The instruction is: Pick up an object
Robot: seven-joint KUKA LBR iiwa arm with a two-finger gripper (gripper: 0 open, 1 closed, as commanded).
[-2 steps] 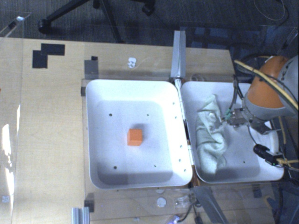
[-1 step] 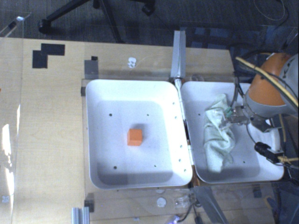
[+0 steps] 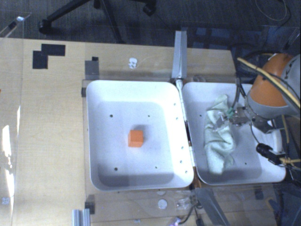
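Observation:
A small orange cube [image 3: 136, 138] lies near the middle of the left bin [image 3: 101, 173]. A crumpled whitish cloth [image 3: 219, 140] is heaped in the left half of the right bin [image 3: 263, 172]. My gripper [image 3: 231, 117] is low over the right bin, at the upper right edge of the cloth and seemingly touching it. The grey arm with its orange band [image 3: 275, 81] comes in from the right above it.
A metal divider post [image 3: 179, 55] stands behind the seam between the bins. Cables [image 3: 265, 149] hang from the wrist over the right bin's right side. Wooden bench top [image 3: 42, 140] stretches to the left. A chair base [image 3: 99, 4] sits on the floor behind.

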